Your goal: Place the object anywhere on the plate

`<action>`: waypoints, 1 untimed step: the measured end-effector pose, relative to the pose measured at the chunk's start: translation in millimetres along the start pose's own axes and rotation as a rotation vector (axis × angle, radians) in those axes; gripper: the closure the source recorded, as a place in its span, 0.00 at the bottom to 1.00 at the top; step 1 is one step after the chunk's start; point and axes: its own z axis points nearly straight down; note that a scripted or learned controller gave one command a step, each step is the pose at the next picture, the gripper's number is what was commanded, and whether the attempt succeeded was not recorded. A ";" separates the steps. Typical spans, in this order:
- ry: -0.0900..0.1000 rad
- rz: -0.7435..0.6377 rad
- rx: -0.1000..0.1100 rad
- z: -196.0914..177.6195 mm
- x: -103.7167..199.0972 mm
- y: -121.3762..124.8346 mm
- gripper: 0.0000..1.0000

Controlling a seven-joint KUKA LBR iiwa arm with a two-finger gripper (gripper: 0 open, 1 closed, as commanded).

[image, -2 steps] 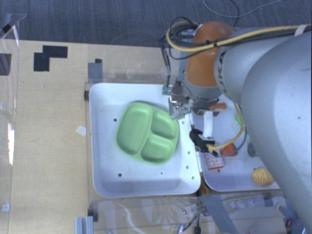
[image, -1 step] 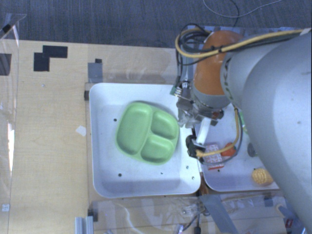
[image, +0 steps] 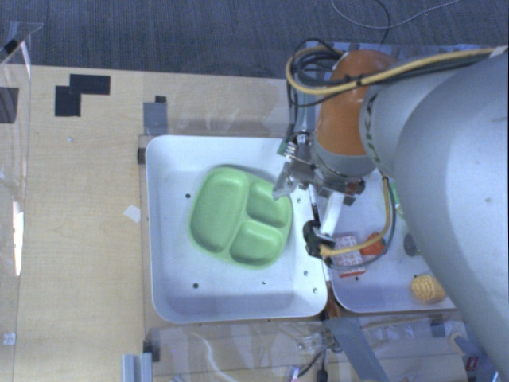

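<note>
A light green plate with three compartments lies in the left white bin, toward its right side. My gripper hangs over the plate's upper right rim, close under the orange band of the wrist. I see no object at its tip. A yellow knobbly object lies in the right bin near its front edge, apart from the gripper. A red and white packet rests at the left side of the right bin, partly behind the arm's fittings.
The big grey arm covers most of the right bin. A small grey round thing shows at the arm's edge. The left bin's white floor lies bare around the plate. Black tape marks sit on the bench at the upper left.
</note>
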 end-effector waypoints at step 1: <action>0.001 -0.007 -0.001 -10.9 0.4 0.9 1.00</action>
